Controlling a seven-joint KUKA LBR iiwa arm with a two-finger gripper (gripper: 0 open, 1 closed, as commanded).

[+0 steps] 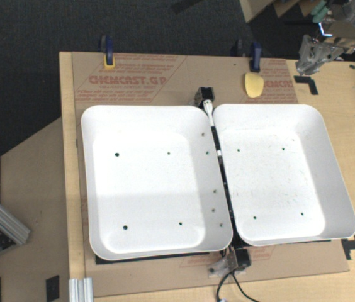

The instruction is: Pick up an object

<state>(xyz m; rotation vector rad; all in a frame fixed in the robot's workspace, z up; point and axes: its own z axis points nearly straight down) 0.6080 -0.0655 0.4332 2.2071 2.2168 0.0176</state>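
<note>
Two white bins lie side by side on the brown board [165, 74]: left bin [95, 168], right bin [328, 168]. Gripper [313, 55] hangs at the far right corner, off both bins; finger opening cannot be told, nothing seen held. Yellow object [253, 84] rests on the board just behind the right bin.

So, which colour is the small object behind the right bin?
Pale yellow, seen in the camera view.

Two bins sit side by side on the bench [133, 74], left bin [146, 181] touching right bin [278, 175]; a small object [253, 85] lies behind the right bin; the claw [313, 58] hangs at the far right corner.
</note>
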